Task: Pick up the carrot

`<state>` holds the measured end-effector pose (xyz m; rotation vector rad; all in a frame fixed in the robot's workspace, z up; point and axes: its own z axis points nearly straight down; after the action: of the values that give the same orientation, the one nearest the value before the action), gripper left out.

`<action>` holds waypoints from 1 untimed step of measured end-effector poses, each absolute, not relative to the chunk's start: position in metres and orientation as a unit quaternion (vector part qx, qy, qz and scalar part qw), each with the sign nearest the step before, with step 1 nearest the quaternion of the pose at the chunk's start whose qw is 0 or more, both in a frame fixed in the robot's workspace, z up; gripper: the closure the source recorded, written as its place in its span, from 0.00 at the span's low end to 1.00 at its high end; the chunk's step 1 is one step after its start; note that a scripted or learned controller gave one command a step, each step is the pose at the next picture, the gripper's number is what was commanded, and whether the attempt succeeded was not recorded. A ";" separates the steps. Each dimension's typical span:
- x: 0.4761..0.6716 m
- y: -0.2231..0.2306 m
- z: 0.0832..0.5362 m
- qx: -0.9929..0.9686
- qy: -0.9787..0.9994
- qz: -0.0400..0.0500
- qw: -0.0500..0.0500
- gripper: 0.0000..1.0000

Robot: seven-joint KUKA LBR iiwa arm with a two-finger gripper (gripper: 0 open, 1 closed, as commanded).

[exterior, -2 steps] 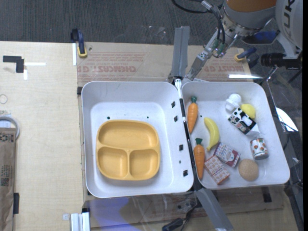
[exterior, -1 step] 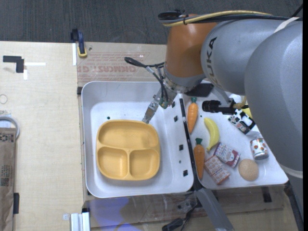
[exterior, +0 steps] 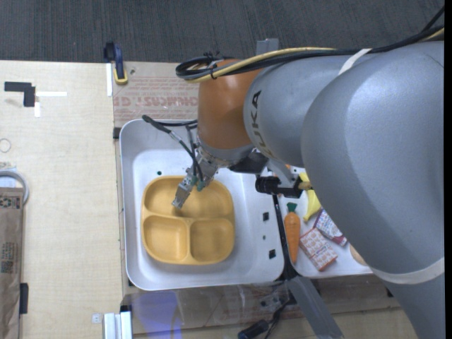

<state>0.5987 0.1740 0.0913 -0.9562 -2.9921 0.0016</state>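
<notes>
The carrot, orange with a green top, lies lengthwise along the left side of the right bin, beside the divider between the bins. My gripper hangs over the left bin, its tip above the large top compartment of a yellow divided plate. It is well to the left of the carrot and apart from it. Nothing shows at its tip. The arm's orange band and grey body cover most of the right bin.
A yellow banana lies just right of the carrot's top. Two red-and-white packets lie to the carrot's right. A wooden bench extends to the left of the bins.
</notes>
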 end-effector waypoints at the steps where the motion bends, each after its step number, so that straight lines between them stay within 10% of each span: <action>1: 0.647 0.146 0.092 -0.291 -0.957 0.000 0.000 0.00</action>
<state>0.6474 0.1456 0.0919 -0.9156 -3.0059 0.0010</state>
